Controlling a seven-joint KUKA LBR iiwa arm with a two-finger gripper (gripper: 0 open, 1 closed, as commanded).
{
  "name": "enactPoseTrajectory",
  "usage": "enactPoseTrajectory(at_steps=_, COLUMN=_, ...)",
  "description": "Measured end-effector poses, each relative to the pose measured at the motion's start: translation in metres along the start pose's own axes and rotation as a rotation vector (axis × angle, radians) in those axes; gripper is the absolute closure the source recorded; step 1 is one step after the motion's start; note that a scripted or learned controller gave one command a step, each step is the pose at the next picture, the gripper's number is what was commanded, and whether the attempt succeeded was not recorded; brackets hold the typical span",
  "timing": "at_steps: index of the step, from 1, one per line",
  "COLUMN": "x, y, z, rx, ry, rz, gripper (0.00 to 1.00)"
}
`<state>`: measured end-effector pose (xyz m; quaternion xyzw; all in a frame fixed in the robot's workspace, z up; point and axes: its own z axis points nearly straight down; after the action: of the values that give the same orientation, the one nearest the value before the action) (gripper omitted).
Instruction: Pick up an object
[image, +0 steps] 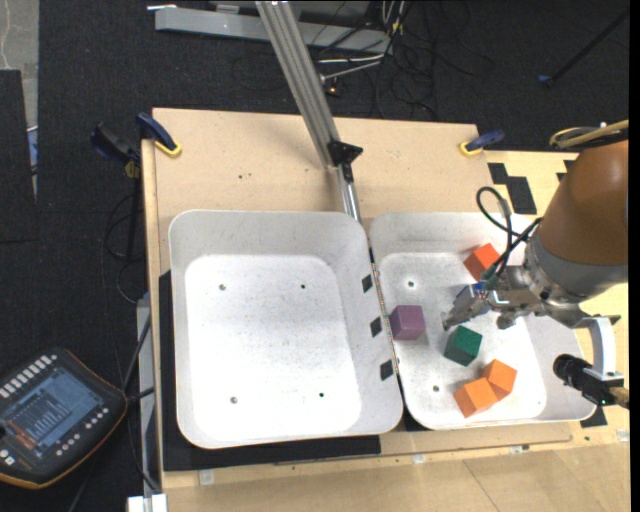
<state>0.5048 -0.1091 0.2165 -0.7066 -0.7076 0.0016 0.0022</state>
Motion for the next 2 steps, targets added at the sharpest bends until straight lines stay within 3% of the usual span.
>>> enactPoseTrajectory(at_steps=1, x=0.0, y=0.001, z=-0.002, rx=-0.005, ry=-0.001, rz=0.002, gripper=0.0)
enactPoseTrajectory(at_steps=2, x=0.003, y=0.007, z=0.059, rx=0.0, ry=0.0, rz=0.002, gripper=0.0)
